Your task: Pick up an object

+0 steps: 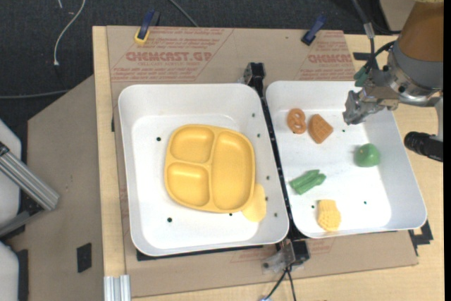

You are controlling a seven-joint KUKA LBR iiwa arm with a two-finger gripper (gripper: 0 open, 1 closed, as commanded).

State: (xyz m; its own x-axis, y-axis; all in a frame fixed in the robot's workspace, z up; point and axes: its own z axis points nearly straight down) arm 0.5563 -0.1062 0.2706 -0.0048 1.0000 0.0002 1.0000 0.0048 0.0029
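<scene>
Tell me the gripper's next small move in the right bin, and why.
Probably a short shift toward the orange waffle-like piece, then descend. The gripper hangs over the right bin just beside that piece, with nothing seen in it. The pretzel lies right next to the piece, so approach from the open side.

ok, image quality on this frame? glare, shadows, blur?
Camera view: even, soft light; mild washout on the white bins, no hard glare. Faint shadow under the yellow tray. The gripper reads slightly soft; small toys stay sharp enough to tell apart.
</scene>
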